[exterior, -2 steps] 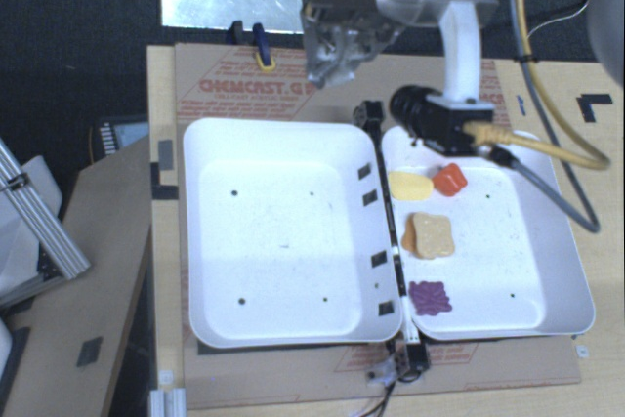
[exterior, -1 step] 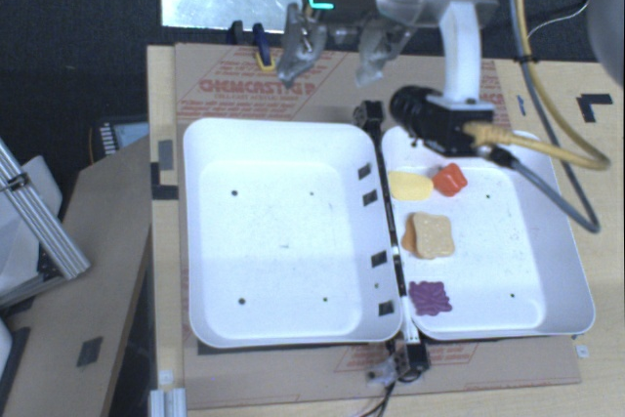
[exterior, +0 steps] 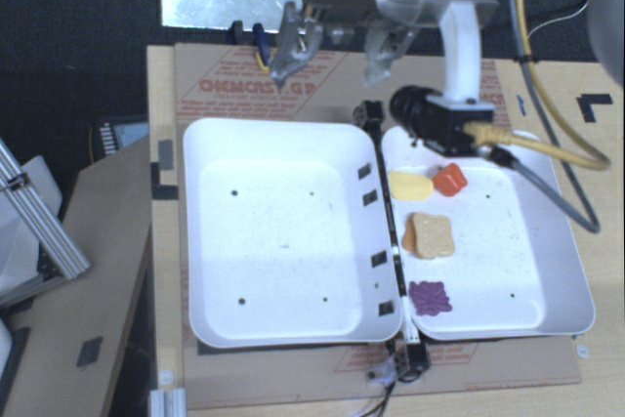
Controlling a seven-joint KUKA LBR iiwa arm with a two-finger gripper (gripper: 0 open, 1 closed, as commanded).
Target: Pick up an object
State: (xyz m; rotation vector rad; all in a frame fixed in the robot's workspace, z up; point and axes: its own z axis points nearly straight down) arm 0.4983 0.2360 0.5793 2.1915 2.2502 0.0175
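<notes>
My gripper (exterior: 334, 54) hangs high above the back edge of the bins, its two fingers (exterior: 291, 42) spread wide apart with nothing between them. In the right bin (exterior: 547, 259) lie a yellow piece (exterior: 410, 186), an orange-red piece (exterior: 449, 180), a tan slice like bread (exterior: 431, 235) and a purple bunch like grapes (exterior: 430, 298). All of them sit along that bin's left side, well below and to the right of the gripper.
The left bin (exterior: 283, 239) stands beside the right one, joined by a black-clipped divider (exterior: 383, 210). Cardboard (exterior: 225, 83) lies under both bins. A yellow cable (exterior: 547, 146) runs across the right bin's back corner. A metal frame (exterior: 39, 220) stands at the far left.
</notes>
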